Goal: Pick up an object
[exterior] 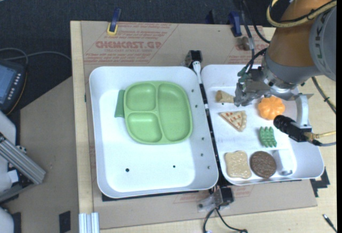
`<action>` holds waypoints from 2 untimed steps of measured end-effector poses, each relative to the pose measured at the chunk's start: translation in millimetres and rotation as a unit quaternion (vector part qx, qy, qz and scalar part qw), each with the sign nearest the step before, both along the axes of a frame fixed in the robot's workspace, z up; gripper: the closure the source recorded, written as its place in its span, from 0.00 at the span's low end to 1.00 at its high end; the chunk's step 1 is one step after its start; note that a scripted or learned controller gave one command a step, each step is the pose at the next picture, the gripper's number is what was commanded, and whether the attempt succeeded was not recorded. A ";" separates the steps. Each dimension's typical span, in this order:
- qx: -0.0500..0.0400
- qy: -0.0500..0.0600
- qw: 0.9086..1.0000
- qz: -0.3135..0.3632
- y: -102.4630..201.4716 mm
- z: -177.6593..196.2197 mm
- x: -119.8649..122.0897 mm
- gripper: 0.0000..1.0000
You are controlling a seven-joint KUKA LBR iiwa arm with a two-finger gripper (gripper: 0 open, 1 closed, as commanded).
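Gripper (241, 97) hangs low in the right bin (307, 165); grip state cannot be told. Waffle wedge (234, 119) lies just below: probably light, stiff, best pinched across its edges.

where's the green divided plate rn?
The green divided plate lies in the left bin, toward its upper middle. The toy food and the gripper are over in the right bin.
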State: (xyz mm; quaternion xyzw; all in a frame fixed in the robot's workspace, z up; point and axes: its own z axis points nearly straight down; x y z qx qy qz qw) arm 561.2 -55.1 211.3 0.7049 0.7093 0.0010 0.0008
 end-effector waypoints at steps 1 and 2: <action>0.000 0.000 1.000 -0.002 47.8 -4.1 6.3 1.00; 0.000 0.000 1.000 -0.001 91.5 9.4 10.5 1.00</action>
